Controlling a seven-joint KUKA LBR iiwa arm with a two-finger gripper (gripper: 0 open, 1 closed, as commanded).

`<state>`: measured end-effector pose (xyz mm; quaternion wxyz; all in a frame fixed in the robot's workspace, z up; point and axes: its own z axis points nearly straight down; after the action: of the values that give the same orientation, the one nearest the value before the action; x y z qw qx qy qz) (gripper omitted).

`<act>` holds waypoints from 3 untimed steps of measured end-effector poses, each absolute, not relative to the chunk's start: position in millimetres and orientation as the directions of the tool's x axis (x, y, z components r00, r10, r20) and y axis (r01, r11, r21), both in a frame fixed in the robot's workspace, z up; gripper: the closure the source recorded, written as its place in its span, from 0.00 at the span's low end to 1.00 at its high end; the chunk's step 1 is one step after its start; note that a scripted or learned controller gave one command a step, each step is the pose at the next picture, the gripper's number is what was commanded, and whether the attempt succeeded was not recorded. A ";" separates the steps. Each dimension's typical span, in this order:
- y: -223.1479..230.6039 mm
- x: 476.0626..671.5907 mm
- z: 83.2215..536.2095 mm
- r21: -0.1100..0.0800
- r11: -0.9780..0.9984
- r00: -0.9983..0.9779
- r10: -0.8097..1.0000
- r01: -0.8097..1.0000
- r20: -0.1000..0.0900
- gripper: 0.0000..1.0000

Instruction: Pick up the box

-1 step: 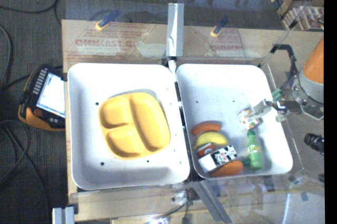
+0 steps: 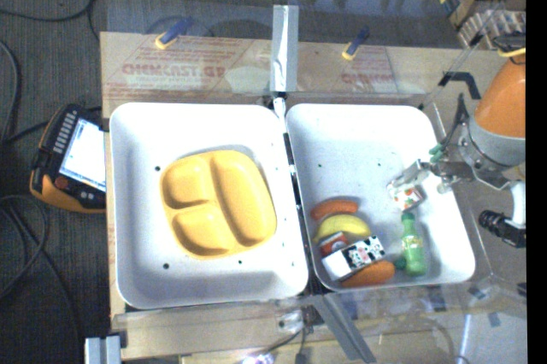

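The box (image 2: 354, 255) is small and white with black patches and a red end. It lies near the front of the right bin (image 2: 376, 132), wedged between a yellow banana-shaped toy (image 2: 342, 226) and an orange piece (image 2: 373, 272). My gripper (image 2: 408, 188) hangs over the right part of that bin, up and to the right of the box and apart from it, just above a green bottle (image 2: 413, 245). Its tip looks whitish with a red and green spot, too small to make out.
An orange-red oblong toy (image 2: 335, 207) lies behind the banana shape. The left bin (image 2: 137, 132) holds a yellow divided tray (image 2: 219, 202). A metal divider post (image 2: 283, 55) stands between the bins at the back. An orange handheld pendant (image 2: 73, 157) rests left of the bench.
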<state>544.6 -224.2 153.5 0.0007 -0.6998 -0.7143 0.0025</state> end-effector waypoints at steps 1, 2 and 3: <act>-222.8 546.2 160.2 -0.006 0.023 -0.023 1.000 1.000 0.001 1.00; -223.6 568.1 201.5 -0.003 0.270 -0.270 0.963 0.963 -0.003 1.00; -223.5 568.1 201.4 -0.003 0.270 -0.270 0.963 0.963 -0.003 0.00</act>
<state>568.1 -223.5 201.4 -0.0001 -0.6041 -0.7969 0.0020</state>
